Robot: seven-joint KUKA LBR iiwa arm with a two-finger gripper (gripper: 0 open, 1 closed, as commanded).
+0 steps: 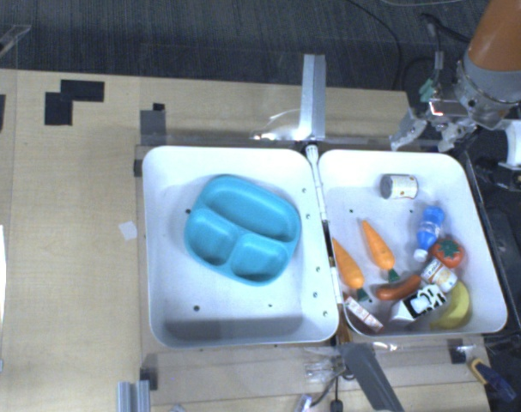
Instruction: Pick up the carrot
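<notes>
The carrot (378,244) lies mid right bin (475,196), a second one against the divider. The claw (432,125), state unclear, hovers beyond the far rim; the approach remains: swing in, descend.

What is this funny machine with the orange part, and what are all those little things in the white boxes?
That is a robot arm, seen by a camera looking down from above. Its hand hangs over the top edge of the right white bin, holding nothing. In that bin lie toy foods: two carrots, a sausage, a tomato, a banana, a small bottle and a can. The left bin holds a blue divided plate. The robot is meant to pick up a carrot.
</notes>
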